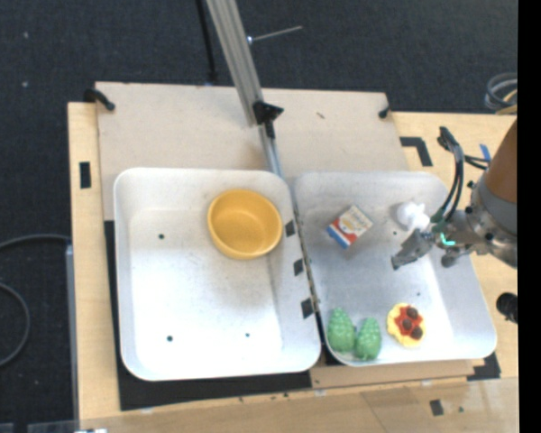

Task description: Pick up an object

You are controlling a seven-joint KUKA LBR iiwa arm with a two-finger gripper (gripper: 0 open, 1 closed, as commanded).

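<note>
My grey arm (498,207) reaches over the right white plastic bin (451,318); my jaws (413,251) look open, holding nothing; the small white carton's (349,225) label is unreadable.

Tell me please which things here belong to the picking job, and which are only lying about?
Belonging to the job:
- gripper, low over the right bin
- small white object, nearest to it
- red, white and blue carton
- green toy
- yellow and red toy

Lying about:
- yellow bowl in the left bin, far from the arm
- metal pole
</note>
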